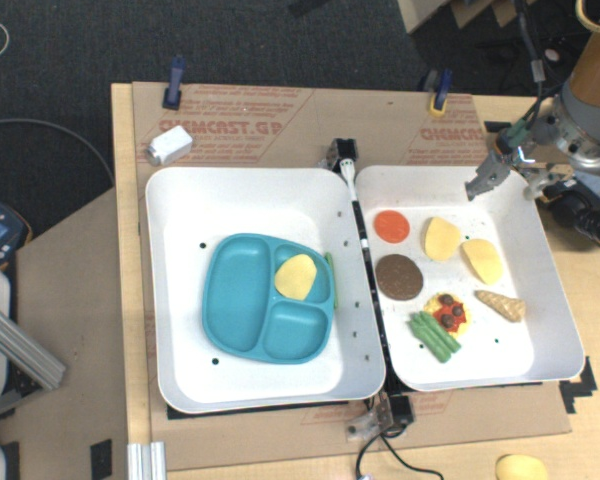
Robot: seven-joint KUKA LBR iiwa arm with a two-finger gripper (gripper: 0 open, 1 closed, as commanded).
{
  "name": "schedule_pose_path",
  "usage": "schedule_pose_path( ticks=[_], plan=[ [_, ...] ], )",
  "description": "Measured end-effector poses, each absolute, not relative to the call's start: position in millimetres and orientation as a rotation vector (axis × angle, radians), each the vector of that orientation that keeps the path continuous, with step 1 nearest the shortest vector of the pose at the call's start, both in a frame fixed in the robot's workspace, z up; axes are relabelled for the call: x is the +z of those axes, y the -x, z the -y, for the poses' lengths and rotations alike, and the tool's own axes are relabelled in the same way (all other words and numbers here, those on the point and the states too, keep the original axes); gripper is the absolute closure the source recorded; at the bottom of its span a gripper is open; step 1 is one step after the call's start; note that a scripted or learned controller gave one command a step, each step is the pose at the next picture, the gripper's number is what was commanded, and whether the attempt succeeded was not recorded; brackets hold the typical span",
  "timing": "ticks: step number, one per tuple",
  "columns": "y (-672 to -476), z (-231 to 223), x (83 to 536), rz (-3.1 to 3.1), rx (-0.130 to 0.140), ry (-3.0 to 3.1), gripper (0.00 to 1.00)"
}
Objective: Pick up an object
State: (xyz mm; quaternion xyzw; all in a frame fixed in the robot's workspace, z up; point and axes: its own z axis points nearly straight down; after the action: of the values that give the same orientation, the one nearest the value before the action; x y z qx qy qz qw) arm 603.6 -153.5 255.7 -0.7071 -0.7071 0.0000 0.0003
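My gripper (508, 182) hangs over the back right corner of the right bin (550, 358), open, with nothing between its fingers (485, 180). In that bin lie a red disc (391, 226), a brown round patty (399, 277), two pale yellow pieces (441, 238) (483, 260), a tan wedge (501, 305), a green bean bundle (434, 336) and a small yellow piece with red and dark bits (449, 312). The nearest pale yellow piece lies a little in front and to the left of the gripper.
The left bin (180, 208) holds a teal divided plate (242, 298) with a yellow piece (296, 276) in its upper right compartment. A black divider (358, 230) runs between the bins. A white block (169, 145) and two blue clamps (173, 81) (441, 91) sit at the back.
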Motion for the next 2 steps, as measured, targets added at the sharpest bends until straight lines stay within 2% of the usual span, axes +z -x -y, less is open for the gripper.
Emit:
schedule_pose_path(
  ticks=[1, 2],
  plan=[
    [-575.3, 137.2, 151.5, 2.215, 0.007, 2.215, 0.00],
    [-634.6, 142.8, 84.1, 2.230, -0.006, 2.223, 0.00]
  ],
)
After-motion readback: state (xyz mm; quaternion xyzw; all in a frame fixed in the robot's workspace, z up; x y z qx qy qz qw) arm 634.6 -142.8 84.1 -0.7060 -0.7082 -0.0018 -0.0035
